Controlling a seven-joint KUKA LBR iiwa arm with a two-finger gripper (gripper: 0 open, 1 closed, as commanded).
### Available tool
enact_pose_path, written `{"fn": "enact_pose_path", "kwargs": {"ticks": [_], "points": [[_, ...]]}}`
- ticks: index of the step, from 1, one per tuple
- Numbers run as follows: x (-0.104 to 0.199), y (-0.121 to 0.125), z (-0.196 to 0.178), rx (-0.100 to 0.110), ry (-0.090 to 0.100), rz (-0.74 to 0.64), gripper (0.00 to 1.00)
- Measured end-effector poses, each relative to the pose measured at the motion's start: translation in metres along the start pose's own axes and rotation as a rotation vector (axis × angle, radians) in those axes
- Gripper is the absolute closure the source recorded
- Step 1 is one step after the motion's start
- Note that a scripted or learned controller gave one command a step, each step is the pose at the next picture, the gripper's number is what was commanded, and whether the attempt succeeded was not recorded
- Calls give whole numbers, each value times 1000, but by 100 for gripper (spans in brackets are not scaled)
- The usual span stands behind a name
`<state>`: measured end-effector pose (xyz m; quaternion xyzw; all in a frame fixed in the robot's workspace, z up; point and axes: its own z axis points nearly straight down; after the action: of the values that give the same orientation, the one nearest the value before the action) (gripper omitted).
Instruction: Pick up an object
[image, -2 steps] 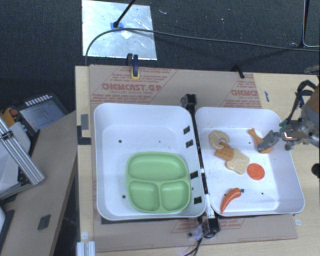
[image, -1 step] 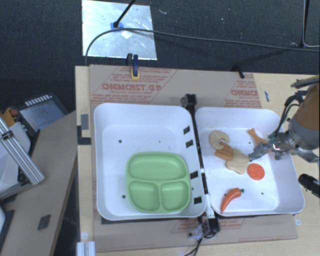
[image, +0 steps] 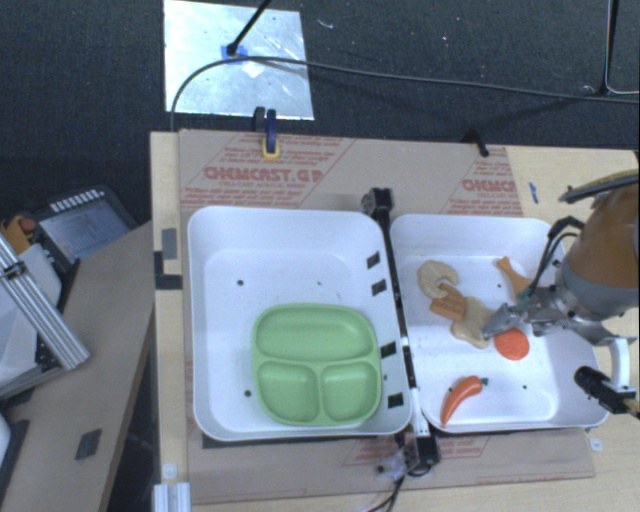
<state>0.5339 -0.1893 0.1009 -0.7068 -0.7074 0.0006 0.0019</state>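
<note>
While the gripper (image: 503, 325) hangs, its grip unreadable, one tomato (image: 513, 345) touches it below, one chili (image: 459, 397) lies beyond, one green tray (image: 316, 364) far left.

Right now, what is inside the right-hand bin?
The right bin holds a mushroom toy, tan wooden pieces, an orange-red ball and a chili pepper. The gripper hides what lies beneath it.

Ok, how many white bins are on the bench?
2. The left bin holds a green divided plate; the right bin holds the small toy items, and the claw is over it.
</note>
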Motion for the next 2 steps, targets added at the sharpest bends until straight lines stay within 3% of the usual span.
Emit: {"fn": "enact_pose_path", "kwargs": {"ticks": [1,2], "points": [[-1,2,13,-6,-1,-1,0],[0,5,1,-14,0,-2,100]]}}
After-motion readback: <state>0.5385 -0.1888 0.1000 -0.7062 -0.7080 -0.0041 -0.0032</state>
